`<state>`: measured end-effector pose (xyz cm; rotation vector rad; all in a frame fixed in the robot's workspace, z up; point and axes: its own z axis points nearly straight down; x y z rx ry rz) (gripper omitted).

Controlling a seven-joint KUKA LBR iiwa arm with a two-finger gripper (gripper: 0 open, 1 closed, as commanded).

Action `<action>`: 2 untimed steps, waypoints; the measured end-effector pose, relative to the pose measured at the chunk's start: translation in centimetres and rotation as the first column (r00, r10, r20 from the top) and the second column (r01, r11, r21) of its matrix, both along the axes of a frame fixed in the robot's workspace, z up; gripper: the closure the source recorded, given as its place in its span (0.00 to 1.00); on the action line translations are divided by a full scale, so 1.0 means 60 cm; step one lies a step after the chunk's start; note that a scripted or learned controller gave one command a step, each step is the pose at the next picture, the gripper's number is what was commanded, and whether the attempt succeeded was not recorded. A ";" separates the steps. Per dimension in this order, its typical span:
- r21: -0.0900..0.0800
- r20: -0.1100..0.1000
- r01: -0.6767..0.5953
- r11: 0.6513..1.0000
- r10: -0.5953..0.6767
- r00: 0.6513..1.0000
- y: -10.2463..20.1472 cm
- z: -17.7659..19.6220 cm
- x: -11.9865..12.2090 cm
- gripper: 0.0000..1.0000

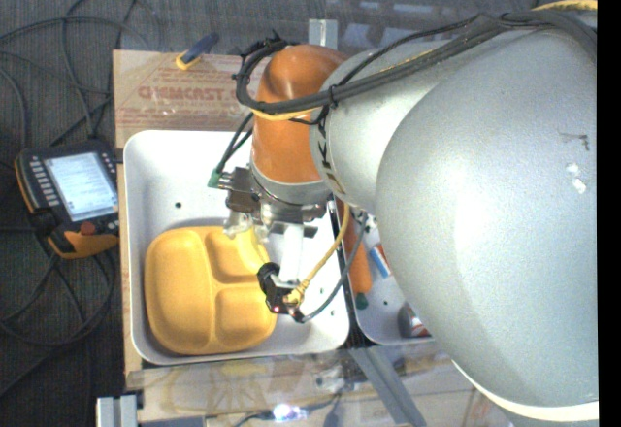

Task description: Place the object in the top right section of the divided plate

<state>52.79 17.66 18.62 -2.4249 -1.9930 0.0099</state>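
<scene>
Camera view: my gripper (277, 243) hangs over the 2 o'clock edge of the yellow 3-section divided plate (199, 294) in a white bin (160, 163); grip state, can't tell.

upper-left of left bin (165, 163) bare, room to pass; yellow plate (199, 294) fills its lower half; arm (466, 202) blocks rt side, rt bin (388, 316) prob. cluttered.

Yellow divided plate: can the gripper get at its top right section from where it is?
Probably yes: the gripper hangs over that corner of the plate in the left bin, nothing visible between them, though the wrist hides the section itself.
</scene>
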 end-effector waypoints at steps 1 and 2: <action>-0.001 0.001 -0.013 1.000 0.013 1.000 -0.104 0.013 0.067 1.00; -0.002 0.001 -0.028 1.000 0.028 1.000 -0.158 0.006 0.035 1.00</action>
